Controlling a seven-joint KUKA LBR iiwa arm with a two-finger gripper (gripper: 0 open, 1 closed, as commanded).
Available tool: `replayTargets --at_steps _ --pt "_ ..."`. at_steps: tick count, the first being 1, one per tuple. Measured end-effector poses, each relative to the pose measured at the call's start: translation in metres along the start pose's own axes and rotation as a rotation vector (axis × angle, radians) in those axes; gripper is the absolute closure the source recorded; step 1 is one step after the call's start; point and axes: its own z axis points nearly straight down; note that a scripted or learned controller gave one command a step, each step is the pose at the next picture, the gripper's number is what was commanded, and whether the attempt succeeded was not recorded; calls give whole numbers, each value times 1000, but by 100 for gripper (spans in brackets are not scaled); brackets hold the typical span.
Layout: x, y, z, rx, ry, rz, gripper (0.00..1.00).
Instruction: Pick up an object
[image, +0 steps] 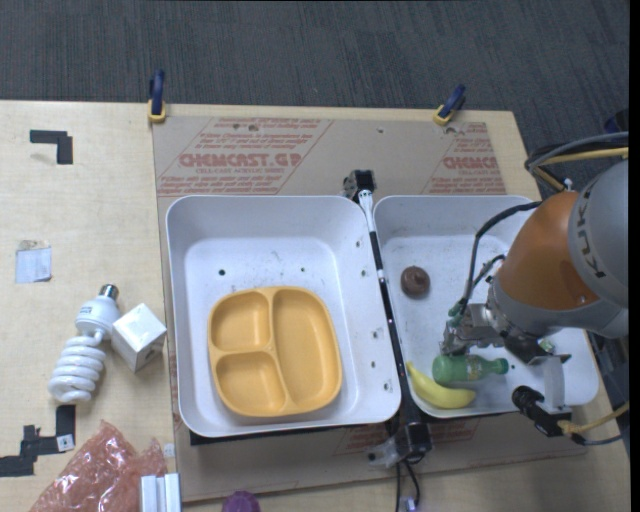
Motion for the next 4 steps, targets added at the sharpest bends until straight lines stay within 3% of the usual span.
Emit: replayTargets --at_steps 1,2,3,4 --pt "-1 1 -10 -2 0 2 100" --pt "4 80 -34 0 -1 -4 100" --pt "4 80 -34 -1 -1 -3 0" --pt "3 42 0 0 0 -1 0"
